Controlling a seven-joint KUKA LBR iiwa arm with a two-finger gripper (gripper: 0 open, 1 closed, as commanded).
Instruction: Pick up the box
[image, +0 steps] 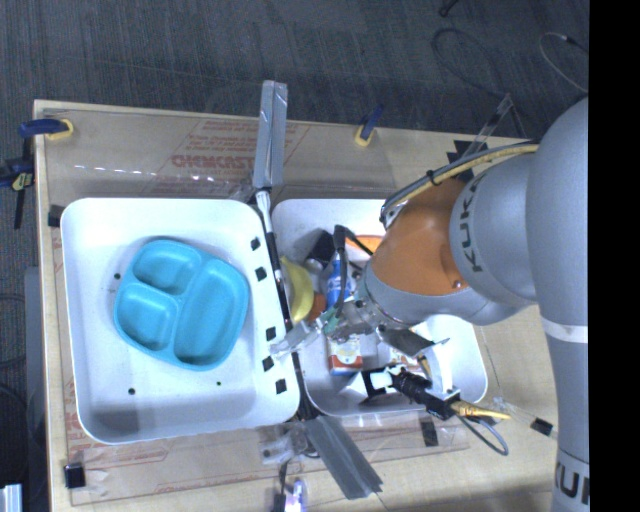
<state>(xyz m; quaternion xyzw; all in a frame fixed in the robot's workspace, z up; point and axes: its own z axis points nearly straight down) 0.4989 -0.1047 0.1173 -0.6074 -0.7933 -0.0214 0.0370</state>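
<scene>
I see the box (347, 354) in the right bin (470, 375), just beside the banana (297, 285). Gripper (345, 325) directly above the box; fingers' state: cannot tell. Blue tray (182, 302) left of box.

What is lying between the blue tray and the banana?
In the camera view: bare white floor of the left bin, then the two bins' rims between the blue tray and the banana.

Single fixed camera above bench (60, 130), slanted down over both bins (90, 330).
</scene>
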